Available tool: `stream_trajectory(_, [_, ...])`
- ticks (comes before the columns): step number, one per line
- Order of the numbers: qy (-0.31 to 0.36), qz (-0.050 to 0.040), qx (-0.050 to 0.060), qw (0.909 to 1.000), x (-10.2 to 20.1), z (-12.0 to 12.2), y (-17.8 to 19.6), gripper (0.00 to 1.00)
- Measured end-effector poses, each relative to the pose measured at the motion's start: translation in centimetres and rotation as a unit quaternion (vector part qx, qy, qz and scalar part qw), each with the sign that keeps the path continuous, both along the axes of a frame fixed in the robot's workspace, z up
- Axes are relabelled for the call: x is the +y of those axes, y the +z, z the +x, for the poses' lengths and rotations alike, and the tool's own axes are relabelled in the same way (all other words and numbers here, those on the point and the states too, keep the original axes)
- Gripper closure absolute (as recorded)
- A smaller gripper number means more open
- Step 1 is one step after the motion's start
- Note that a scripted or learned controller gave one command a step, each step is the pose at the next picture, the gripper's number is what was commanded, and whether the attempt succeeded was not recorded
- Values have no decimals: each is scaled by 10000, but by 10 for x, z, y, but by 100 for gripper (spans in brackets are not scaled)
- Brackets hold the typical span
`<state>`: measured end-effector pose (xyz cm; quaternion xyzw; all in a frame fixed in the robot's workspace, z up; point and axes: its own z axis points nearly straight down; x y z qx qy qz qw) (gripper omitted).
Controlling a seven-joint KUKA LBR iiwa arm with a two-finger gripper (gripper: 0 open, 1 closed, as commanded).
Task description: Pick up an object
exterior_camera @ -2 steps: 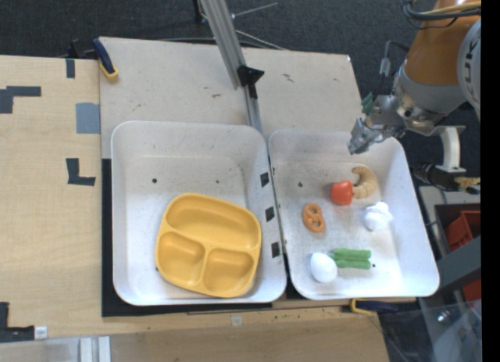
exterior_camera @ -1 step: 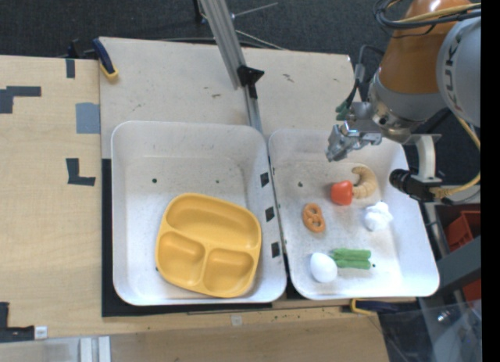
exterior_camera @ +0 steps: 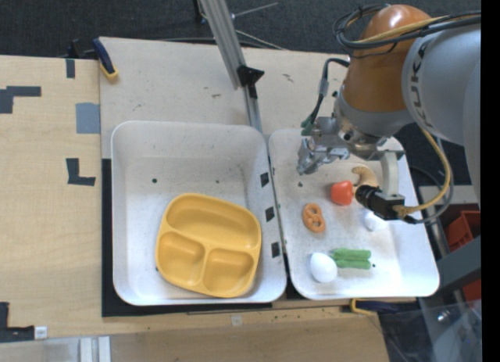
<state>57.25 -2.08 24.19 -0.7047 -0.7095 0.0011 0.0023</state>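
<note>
My gripper (exterior_camera: 308, 161) hangs over the far left part of the right bin (exterior_camera: 406, 274), with nothing visible between its fingers. Below it in that bin lie an orange pretzel (exterior_camera: 313, 216), a red tomato-like piece (exterior_camera: 341, 192), a tan curved piece (exterior_camera: 362, 173), a white egg (exterior_camera: 322, 267), a green bean pod (exterior_camera: 351, 258) and a small white item (exterior_camera: 371, 220). The gripper is above and apart from all of them. The pretzel is the nearest, a little toward the front.
The left bin (exterior_camera: 133, 196) holds a yellow divided plate (exterior_camera: 208, 244) in its front half. A metal pole (exterior_camera: 223, 28) slants in from the top toward the ridge between the bins. A black fixture (exterior_camera: 377, 198) on the arm hangs over the right bin.
</note>
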Motion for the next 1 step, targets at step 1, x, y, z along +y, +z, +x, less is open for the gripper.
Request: stream_trajectory(1, [-4, -3, 1, 10000, 46, -29, -3, 100])
